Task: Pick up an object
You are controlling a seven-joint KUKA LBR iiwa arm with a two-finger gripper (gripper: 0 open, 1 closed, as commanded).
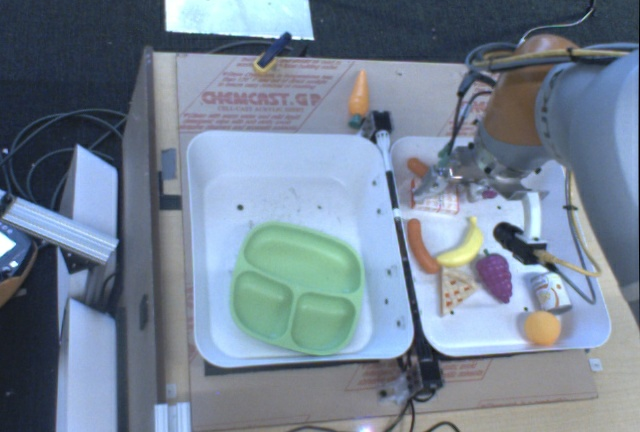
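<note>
Dark carpet surrounds the counter [300, 90], whose cardboard sheet carries two shallow white plastic bins. At right of frame, the metal pincer [432, 182] hangs low over the right bin [585, 325], just above a flat red-and-white packet [436, 203]; whether it is clenched or released cannot be told. Below lie a glossy orange sausage [422, 245], a curved yellow banana [461, 245], knobbly purple grapes [494, 276], a triangular pizza slice [456, 290] and a round orange ball [542, 328]. Lower left, a smooth green divided plate [297, 286] fills the left bin [215, 250].

Divided plate [297, 288] in left bin [210, 220]; banana [462, 245], grapes [494, 276] in right bin [580, 320].
</note>
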